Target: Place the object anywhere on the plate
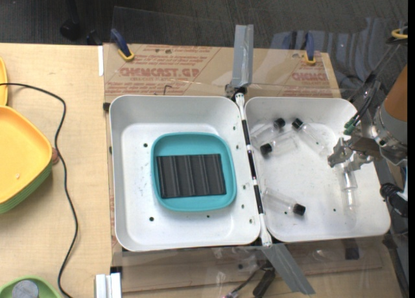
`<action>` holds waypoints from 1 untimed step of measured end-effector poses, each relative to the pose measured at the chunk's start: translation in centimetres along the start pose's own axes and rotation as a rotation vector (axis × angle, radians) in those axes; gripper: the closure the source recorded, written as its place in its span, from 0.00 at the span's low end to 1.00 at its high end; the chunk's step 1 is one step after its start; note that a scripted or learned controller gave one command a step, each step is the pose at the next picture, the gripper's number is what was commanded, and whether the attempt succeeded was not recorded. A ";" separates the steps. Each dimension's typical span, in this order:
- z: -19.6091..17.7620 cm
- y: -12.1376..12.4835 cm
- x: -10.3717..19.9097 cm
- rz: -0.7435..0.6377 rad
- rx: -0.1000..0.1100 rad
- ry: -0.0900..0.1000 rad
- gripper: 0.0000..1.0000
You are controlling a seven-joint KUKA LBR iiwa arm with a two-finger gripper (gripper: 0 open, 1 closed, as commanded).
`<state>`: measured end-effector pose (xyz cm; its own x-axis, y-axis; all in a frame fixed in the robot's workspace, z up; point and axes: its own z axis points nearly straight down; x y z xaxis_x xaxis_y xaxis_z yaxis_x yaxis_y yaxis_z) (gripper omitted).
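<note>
tube (349, 186) hangs upright between gripper (345, 164) fingers at right bin's (363, 225) 3 o'clock edge (clamped, it seems), lifted for carrying. plate (193, 172), teal, waits mid left bin (130, 180), toward 9 o'clock. spare tubes (283, 201) lie loose.

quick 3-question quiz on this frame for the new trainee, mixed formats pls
1. True or false: the teal plate sits in the left bin.
2. Multiple choice: the clear vials with black caps, such as the one lying nearest the front, are in
A. the left bin
B. the right bin
C. the wooden table
3. Short answer: over which bin, and near which edge of it, is the end effector?

Key
1. True. The plate, with its dark ribbed centre, lies mid-bin.
2. B. Several vials are scattered there; none is on the plate.
3. The right bin, near its right edge.
</note>
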<state>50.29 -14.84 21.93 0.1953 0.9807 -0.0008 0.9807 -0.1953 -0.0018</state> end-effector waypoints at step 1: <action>0.0 0.0 0.0 0.000 0.000 0.000 0.00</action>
